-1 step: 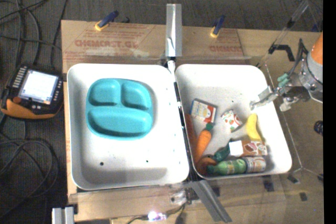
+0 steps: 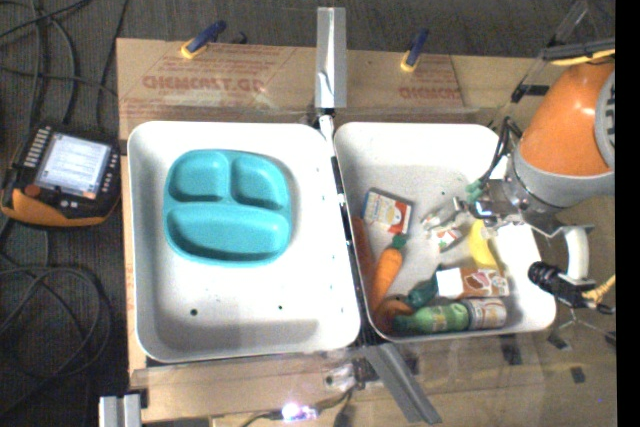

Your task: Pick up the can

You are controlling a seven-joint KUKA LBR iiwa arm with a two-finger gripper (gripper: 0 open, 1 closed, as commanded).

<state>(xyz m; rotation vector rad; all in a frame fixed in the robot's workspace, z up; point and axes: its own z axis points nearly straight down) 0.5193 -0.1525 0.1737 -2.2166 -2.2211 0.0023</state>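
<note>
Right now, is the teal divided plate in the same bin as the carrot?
No, the teal plate lies in the left bin, while the carrot lies in the right bin.

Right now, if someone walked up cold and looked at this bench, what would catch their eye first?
Probably the turquoise divided tray, lying alone in the left bin. Next, the orange and grey arm leaning in from the right over the right bin, where small items crowd together: a carrot, a small carton, a banana and a can on its side by the near wall.
</note>
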